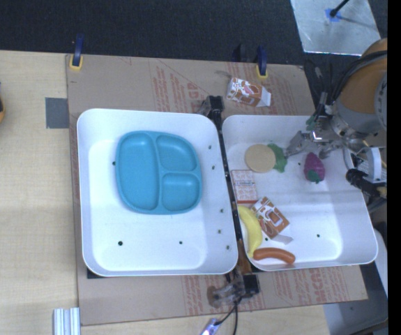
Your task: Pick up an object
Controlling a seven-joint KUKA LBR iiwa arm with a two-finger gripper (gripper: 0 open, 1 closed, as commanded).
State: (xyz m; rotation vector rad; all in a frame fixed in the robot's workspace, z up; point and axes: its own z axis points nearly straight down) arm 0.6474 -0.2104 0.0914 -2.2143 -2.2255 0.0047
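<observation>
One arm reaching in, claw low over right bin, near eggplant

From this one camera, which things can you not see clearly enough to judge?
- Gripper: its fingers are small and blurred above the right bin, so open or shut is unclear.
- Arm: cut off by the picture's right edge.
- Green item: partly hidden behind the tan disc.
- Printing on the packet: too small to read.
</observation>
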